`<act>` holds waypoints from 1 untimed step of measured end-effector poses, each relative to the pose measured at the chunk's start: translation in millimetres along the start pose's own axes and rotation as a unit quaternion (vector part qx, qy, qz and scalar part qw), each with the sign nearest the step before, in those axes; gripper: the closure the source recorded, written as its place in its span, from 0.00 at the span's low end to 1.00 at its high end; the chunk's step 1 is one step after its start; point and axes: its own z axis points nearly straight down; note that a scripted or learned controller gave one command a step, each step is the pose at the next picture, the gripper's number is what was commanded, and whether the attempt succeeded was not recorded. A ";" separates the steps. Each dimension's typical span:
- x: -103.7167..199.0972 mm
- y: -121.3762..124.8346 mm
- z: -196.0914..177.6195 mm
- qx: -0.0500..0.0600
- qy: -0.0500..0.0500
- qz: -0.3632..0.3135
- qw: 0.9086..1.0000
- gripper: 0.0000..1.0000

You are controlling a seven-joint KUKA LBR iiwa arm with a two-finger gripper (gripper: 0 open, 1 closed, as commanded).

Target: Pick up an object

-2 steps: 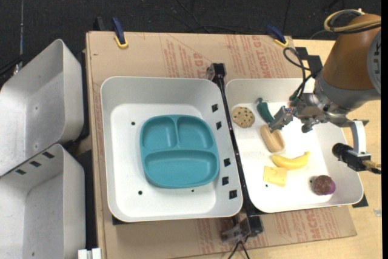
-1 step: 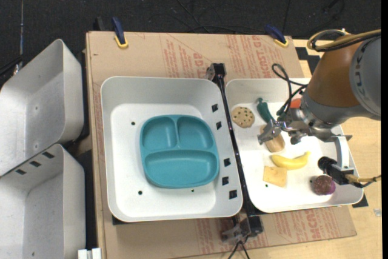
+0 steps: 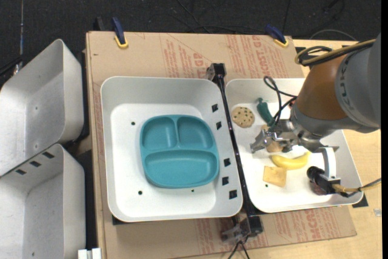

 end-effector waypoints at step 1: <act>-0.2 1.0 -13.1 -0.002 0.000 0.001 1.000 1.00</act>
